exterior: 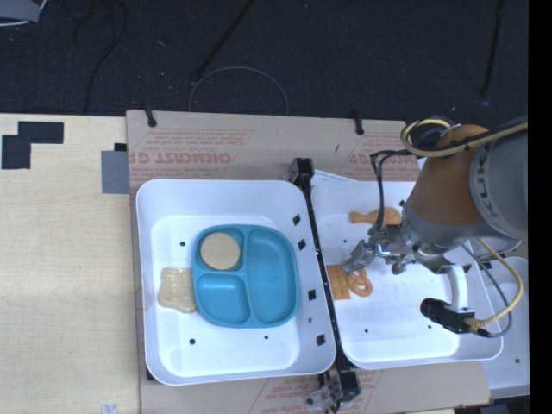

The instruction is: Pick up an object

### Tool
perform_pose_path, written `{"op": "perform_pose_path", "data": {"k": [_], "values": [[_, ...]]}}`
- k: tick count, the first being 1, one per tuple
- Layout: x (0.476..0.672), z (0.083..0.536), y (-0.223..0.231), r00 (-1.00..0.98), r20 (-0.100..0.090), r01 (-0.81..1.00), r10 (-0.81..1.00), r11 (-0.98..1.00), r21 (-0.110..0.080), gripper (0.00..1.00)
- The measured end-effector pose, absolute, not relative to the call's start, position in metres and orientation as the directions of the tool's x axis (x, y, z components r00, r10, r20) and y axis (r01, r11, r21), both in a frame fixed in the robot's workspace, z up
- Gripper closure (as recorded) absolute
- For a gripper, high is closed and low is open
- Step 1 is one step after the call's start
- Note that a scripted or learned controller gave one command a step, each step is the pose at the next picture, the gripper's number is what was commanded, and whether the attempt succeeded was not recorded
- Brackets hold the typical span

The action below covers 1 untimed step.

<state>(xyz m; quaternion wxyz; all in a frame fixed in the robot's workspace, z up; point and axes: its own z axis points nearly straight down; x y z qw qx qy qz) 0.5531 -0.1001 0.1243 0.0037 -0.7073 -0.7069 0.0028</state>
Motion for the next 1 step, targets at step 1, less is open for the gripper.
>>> {"op": "perform_pose_path", "data": {"k": [1], "values": [[0.5545, 0.089, -0.0992, 0.001, 0.003, 1.0, 1.0, -0.001, -0.001, 0.0]]}}
